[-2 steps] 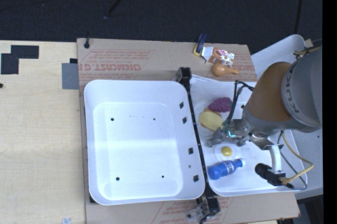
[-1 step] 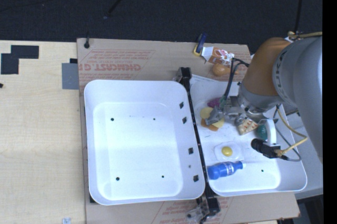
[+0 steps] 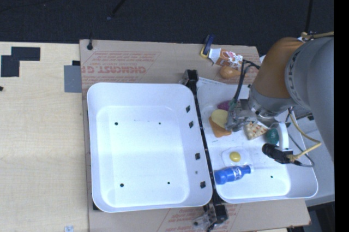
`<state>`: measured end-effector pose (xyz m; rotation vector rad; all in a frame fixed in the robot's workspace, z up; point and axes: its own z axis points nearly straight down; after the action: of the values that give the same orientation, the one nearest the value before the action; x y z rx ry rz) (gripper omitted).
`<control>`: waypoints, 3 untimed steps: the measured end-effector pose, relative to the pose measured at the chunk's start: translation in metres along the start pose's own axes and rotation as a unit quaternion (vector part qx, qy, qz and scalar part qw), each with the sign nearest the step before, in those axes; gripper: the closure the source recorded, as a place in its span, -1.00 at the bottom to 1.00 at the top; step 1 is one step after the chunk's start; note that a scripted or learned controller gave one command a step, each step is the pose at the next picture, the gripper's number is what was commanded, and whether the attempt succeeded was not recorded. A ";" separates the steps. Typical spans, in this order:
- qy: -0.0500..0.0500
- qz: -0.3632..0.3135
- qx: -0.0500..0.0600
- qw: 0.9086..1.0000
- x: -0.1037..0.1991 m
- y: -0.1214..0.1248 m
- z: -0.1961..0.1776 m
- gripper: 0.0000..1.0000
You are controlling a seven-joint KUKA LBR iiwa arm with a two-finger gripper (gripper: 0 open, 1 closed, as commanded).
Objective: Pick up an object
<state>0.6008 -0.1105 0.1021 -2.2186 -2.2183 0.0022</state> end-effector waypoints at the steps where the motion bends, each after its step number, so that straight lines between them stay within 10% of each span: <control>1: -0.001 0.001 0.000 1.000 -0.014 -0.026 0.015 1.00; 2: -0.001 0.001 -0.001 1.000 -0.014 -0.025 0.014 -1.00; 3: -0.003 0.001 -0.008 1.000 -0.052 -0.029 -0.119 -1.00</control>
<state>0.5719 -0.1626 0.2209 -2.2325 -2.2271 -0.0076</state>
